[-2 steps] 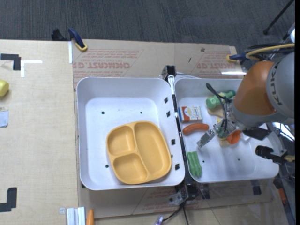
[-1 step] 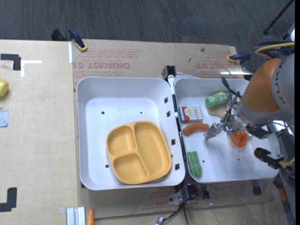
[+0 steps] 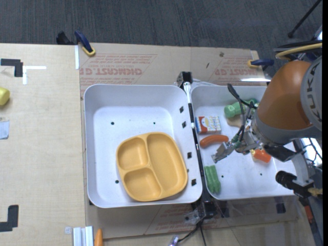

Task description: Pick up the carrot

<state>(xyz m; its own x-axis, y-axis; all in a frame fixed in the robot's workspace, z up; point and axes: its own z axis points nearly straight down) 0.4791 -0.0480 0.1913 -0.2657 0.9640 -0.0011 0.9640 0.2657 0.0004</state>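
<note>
Camera view: left bin point(image 3: 97, 137) holds yellow divided plate point(image 3: 151, 166). Arm point(image 3: 287, 101) over right bin point(image 3: 241, 186); gripper point(image 3: 225, 151) low, jaw state cannot tell. Carrot point(image 3: 262, 156) lies just right of gripper, partly hidden. Sausage point(image 3: 213, 140) left of it.

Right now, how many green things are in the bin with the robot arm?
2. One green toy sits at the far side of the right bin, partly behind the arm. A green vegetable lies at the near left corner. The arm may hide more.
</note>
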